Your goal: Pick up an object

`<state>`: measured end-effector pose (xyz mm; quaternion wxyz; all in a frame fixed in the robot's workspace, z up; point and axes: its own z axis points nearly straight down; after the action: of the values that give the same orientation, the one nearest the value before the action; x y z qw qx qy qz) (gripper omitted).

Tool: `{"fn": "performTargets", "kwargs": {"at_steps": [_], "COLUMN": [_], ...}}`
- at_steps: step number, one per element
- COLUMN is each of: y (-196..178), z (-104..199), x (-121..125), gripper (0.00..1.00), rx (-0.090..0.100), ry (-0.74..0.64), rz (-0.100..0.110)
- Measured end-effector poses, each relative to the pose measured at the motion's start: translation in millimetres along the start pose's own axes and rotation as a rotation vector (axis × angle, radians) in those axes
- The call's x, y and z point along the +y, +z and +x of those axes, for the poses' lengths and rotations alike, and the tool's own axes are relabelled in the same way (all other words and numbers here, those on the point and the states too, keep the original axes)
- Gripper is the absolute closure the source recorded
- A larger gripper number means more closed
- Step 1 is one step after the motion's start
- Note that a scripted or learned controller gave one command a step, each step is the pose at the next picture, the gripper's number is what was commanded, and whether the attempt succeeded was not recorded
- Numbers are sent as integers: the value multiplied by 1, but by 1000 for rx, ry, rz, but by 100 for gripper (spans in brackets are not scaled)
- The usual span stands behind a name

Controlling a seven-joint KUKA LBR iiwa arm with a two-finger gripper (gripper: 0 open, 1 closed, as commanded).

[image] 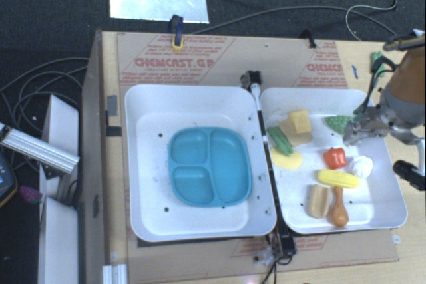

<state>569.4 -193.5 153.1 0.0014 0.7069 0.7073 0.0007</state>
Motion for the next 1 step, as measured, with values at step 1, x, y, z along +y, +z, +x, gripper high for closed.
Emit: {"fn": "performTargets", "kwargs": {"at_steps": [1], "y": [1], "z": [0], "x": [0], "gripper": [0], "rx": [1], "ry": [0], "rz": [1]}}
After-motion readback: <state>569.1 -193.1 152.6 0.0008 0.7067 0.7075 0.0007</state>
